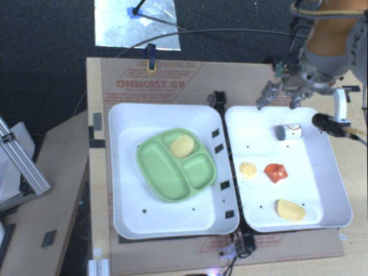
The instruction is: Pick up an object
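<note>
Two bins sit side by side on the bench. In the left bin (123,171) lies a tray (167,177), and a lump of food (183,146) rests in the tray's far pocket. In the right bin (328,171), a small can (288,131) lies near the far edge. A little lump (248,169) and a block (276,172) sit mid-bin. A wedge (290,210) lies by the near edge. My gripper (280,100) hangs over the right bin's far edge.

Single fixed camera above the bench (322,243), looking obliquely down on both white bins (123,171) (arm (336,22) entering at right).

Green tray (167,177), red block (276,172), yellow wedge (290,210), 2 white bins (172,117).
</note>
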`<act>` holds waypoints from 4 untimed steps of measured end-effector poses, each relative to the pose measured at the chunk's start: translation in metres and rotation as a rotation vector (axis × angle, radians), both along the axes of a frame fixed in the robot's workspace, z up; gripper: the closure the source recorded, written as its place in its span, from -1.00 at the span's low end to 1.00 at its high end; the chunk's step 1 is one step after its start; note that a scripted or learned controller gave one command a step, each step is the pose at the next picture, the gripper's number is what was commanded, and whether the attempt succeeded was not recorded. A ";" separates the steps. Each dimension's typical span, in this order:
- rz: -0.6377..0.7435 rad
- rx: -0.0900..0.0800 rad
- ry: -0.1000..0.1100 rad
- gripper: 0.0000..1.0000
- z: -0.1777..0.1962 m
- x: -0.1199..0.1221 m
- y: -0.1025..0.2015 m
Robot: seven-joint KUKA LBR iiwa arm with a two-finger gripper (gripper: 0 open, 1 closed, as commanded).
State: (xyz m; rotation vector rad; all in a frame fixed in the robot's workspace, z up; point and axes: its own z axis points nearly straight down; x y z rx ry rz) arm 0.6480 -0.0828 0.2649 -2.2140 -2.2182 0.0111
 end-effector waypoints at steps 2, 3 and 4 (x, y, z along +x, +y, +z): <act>-0.001 -0.001 -0.010 -1.00 -0.035 0.006 -0.004; 0.000 -0.001 -0.008 -1.00 -0.095 0.013 -0.003; -0.001 -0.001 -0.009 -1.00 -0.157 0.013 -0.006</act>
